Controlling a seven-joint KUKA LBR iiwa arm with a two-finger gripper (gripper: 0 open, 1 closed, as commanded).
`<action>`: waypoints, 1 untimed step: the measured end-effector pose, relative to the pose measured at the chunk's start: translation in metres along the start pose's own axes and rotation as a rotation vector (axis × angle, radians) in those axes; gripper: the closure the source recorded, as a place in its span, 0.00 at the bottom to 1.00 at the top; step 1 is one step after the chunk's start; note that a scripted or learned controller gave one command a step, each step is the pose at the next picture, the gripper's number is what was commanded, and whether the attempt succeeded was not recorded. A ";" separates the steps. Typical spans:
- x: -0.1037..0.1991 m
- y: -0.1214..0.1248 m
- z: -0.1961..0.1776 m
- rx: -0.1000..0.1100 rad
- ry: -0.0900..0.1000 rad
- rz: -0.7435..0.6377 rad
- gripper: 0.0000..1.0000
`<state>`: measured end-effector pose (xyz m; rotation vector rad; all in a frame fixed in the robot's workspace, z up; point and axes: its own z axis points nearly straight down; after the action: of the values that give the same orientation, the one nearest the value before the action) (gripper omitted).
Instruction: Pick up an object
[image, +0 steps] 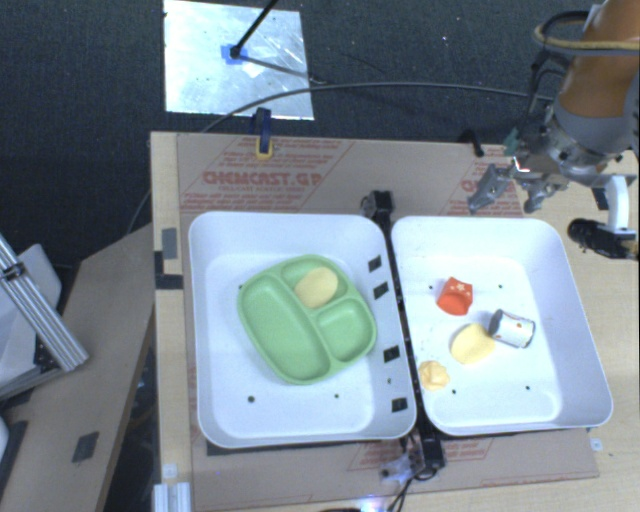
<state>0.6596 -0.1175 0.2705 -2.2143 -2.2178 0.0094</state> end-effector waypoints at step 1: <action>0.000 0.002 -0.008 -0.011 -0.001 -0.002 0.00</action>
<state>0.6614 -0.1172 0.2780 -2.2186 -2.2263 -0.0018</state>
